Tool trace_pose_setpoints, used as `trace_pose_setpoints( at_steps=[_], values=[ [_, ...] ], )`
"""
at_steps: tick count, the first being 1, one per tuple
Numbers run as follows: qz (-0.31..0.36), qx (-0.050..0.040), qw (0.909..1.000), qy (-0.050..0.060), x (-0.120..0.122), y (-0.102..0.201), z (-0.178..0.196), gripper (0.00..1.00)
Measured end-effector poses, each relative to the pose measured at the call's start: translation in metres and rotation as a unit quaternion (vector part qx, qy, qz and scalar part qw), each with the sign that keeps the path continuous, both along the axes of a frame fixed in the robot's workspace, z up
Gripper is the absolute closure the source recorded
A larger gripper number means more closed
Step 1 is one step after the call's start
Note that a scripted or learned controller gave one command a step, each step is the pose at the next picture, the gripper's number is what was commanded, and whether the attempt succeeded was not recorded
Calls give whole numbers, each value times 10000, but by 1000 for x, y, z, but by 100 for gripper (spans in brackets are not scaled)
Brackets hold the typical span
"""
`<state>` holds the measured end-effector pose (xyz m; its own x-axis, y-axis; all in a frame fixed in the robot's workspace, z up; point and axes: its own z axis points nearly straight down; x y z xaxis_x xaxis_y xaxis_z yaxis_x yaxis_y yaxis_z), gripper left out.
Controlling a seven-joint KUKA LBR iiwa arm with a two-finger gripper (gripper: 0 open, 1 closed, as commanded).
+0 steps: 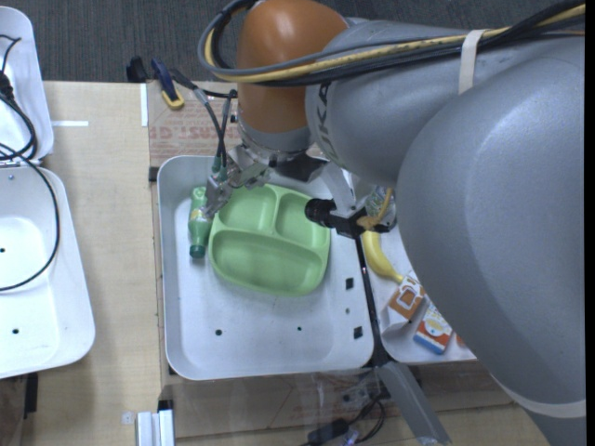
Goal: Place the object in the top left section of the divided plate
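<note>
**Arm over plate, bottle at its left rim**

So, big to small. Arm (446, 156) fills the right and top of view, orange band over the bin's far edge, blocking most of the right side. Bin (270, 342) w/ white floor: near half is bare and open, far half crowded. 2nd bin (37, 277) sits left, apart, w/ black cables trailing in. Plate (270, 249), green, divided, lies in the bin's far-middle; its near and left rims are free, far-right corner is under the arm.

Gripper (223, 189) hangs at the plate's far-left corner, just above the rim; fingers too blurred/hidden, can't tell if open or closed, nothing seen betw. them. Bottle (198, 223), green, lies on the bin floor, just beside plate's left rim, near the bin's left wall, little room there. Banana (376, 254) lies right of the plate by the bin's right edge. Small boxes (418, 319) sit further right, beyond that edge.
</note>
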<state>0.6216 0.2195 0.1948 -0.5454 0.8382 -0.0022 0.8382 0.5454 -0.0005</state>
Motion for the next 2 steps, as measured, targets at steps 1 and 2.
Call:
trace_pose_setpoints(
  at_steps=[1,2],
  values=[
    [2,-10,10000,-2,1,-1,8,100],
    [-237,0,9997,2,38,2,26,100]
  ],
)
